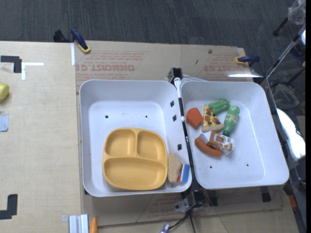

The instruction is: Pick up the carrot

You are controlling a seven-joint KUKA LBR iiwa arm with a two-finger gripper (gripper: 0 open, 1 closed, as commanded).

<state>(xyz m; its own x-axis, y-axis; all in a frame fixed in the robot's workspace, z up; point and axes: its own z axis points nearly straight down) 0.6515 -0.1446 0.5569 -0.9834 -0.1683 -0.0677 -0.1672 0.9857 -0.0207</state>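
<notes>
The pale wooden surface (pixel 39 154) carries two white bins; the orange carrot (pixel 194 117) lies just left of the pizza slice (pixel 211 120) in the right bin (pixel 262 144).

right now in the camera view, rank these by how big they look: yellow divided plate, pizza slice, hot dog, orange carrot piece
1. yellow divided plate, by far the largest
2. hot dog and pizza slice, too alike to rank
3. orange carrot piece, slightly smaller

smooth glossy white plastic bins (pixel 97 93), a matt yellow plastic tray (pixel 136 159), brown printed cardboard (pixel 116 62) on a pale wood bench (pixel 39 130)
</notes>
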